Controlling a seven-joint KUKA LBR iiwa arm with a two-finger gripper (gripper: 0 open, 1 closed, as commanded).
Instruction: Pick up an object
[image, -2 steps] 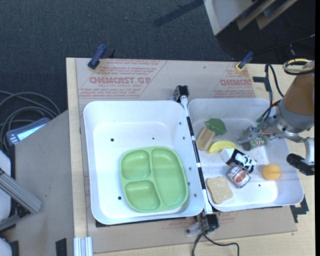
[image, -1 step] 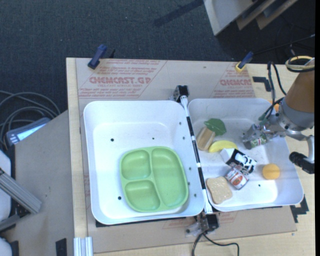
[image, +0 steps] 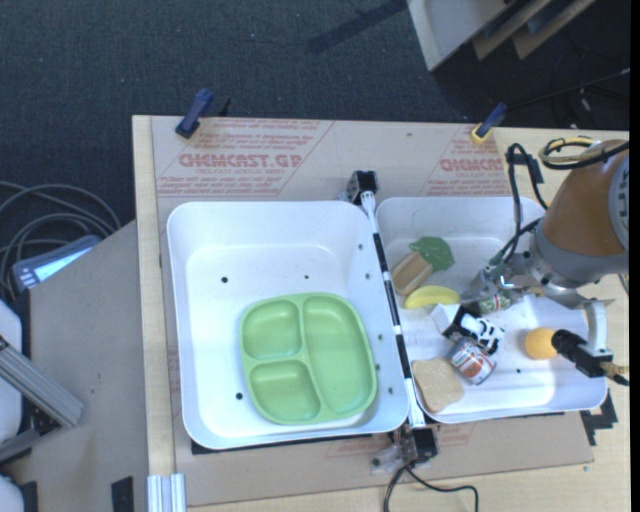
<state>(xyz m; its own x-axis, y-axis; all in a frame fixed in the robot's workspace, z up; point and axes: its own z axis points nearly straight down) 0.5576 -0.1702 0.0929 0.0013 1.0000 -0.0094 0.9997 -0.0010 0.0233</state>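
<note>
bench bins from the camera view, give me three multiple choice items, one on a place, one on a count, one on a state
1. Where does the light green plastic divided tray lie?
A. left white bin
B. right white bin
C. on the cardboard

2. How many compartments does the tray have?
A. two
B. three
C. five

3. How does the tray sit?
A. flipped over
B. on its edge
C. flat, open side up

Answers: 1 A, it sits in the left bin's front half. 2 B, ridges split it into three wells. 3 C, the wells face the camera.
</note>
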